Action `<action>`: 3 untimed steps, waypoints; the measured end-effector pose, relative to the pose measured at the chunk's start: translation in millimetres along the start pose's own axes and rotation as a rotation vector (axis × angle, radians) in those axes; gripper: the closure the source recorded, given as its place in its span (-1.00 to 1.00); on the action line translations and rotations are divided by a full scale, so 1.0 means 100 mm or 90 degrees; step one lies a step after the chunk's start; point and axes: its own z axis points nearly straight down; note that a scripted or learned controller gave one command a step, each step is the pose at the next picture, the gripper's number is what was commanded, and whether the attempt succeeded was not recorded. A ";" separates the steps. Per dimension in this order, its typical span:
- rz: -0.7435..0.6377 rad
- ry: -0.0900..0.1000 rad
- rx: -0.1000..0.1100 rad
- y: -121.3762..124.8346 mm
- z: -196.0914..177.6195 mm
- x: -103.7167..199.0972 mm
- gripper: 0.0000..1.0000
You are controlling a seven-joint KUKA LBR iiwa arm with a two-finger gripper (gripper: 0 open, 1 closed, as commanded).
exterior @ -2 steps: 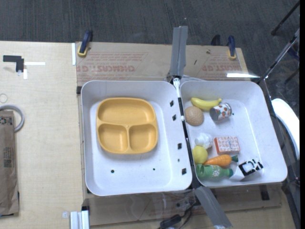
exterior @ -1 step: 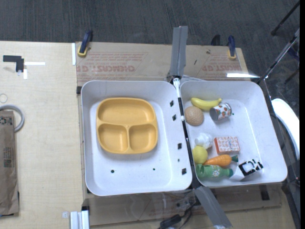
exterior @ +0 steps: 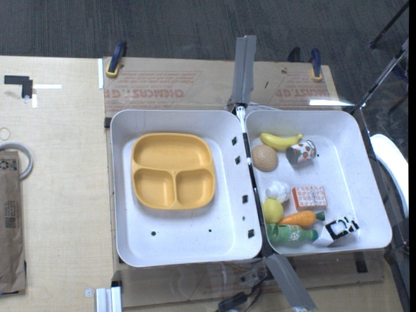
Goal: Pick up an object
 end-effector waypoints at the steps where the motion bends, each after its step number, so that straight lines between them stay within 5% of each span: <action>1: -0.002 -0.002 0.000 0.02 -0.08 0.01 1.00; 3: -0.006 -0.005 -0.001 0.05 -0.25 0.02 1.00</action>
